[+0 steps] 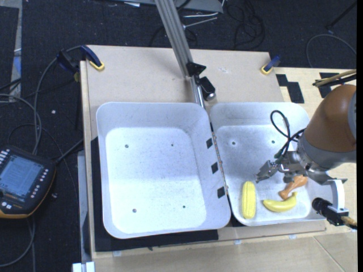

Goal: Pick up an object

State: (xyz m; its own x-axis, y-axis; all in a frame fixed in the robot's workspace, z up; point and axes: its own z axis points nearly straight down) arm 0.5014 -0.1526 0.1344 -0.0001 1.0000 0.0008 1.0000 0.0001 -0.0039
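In the right bin (249,123), three objects lie near the front edge. A yellow corn-like piece (248,199) lies lengthwise at the front left. To its right is a yellow banana (279,205), and just behind that an orange carrot-like piece (294,186). My gripper (265,171) hangs low over the bin, just behind the corn piece and left of the orange piece. I see nothing held in it. The grey wrist with its orange band (334,123) covers the bin's right side.
The left bin (108,123) adjoins the right one along a shared middle wall. A slanted metal post (178,35) rises behind the bins. A black cable (281,126) loops off the wrist. A teach pendant (20,180) lies off the bench at left.
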